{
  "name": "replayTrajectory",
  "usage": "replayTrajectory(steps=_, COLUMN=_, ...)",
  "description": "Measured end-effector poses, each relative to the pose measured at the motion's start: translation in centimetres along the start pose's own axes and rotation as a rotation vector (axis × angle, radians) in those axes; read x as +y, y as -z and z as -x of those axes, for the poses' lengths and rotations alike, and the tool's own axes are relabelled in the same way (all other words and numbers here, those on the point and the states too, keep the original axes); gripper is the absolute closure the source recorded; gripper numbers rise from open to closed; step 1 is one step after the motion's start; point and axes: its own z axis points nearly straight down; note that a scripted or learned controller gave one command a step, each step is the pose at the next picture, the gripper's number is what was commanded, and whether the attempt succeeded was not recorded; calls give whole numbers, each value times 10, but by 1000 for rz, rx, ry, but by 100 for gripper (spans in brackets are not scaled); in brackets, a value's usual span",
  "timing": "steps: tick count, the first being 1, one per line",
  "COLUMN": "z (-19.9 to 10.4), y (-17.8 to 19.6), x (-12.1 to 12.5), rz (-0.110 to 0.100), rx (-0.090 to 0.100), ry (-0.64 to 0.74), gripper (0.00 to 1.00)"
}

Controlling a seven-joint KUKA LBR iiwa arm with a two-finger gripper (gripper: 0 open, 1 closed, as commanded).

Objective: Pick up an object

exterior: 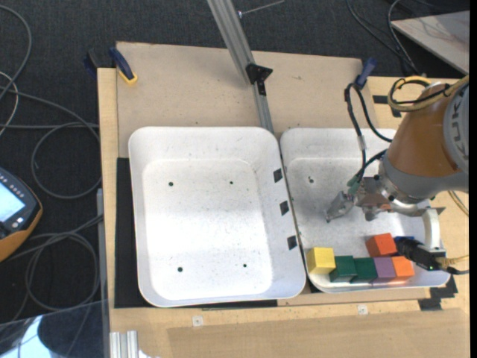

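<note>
Claw point(339, 206) over right bin point(313, 151), state unclear (cannot tell). Blocks point(361, 263) crowd near wall; target yellow block point(322, 258) at row end, descend straight.

Robotics lab, most likely. Plywood surface point(194, 88) clamped at its corners, loose cables point(45, 148) on dark carpet point(59, 21) far left of the gripper point(350, 203), aluminium mast point(235, 36) behind it.

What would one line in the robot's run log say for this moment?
arm: over right bin | gripper: above bin floor, holding nothing seen | blocks: yellow, green, purple, orange at near edge | pick: not yet done
</note>
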Motion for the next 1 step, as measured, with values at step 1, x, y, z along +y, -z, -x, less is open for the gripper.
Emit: replayTrajectory(steps=1, z=0, y=14, x=2, rz=8, rx=-1, ry=1, gripper=100)
